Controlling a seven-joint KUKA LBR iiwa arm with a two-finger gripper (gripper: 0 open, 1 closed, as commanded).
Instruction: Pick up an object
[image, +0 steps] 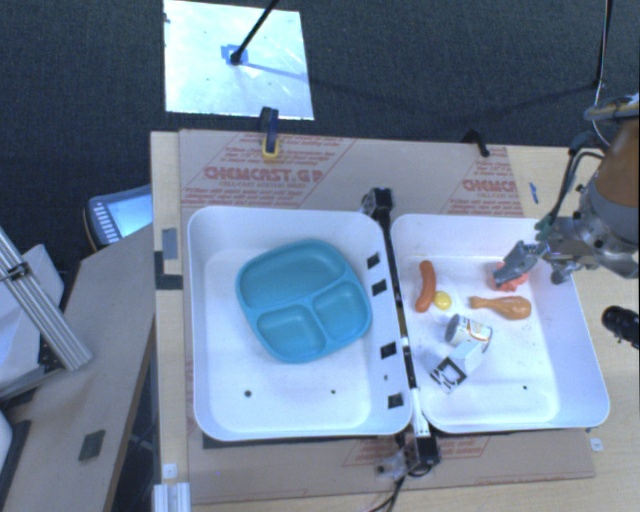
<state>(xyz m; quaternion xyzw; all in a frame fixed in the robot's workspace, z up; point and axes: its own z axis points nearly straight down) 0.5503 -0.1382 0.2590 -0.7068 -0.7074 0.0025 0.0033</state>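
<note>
White plastic makes up the two shallow bins that we see side by side on the bench. In the left bin lies a blue tray with three sections, turned a bit at a slant. The right bin holds the small toys.

We see an orange sausage near the bin's left wall. Its long side runs up and down in the camera view, leaning only a little. A small yellow ball sits just beside its lower end. A tan chicken leg lies to the right, and its long side runs left to right, with the thin end pointing left toward the yellow ball. Below these is a small white and grey object, and lower still a little black and white piece. We cannot tell what those two are.

We see the gripper come in from the right, low over the top right part of the right bin. Something red peeks out just under its tip. We cannot tell if the jaws are open or closed, or if they hold the red thing.

Under the bins is a brown board with red letters. Behind it we see a dark carpet floor and a shiny silver sheet.
</note>
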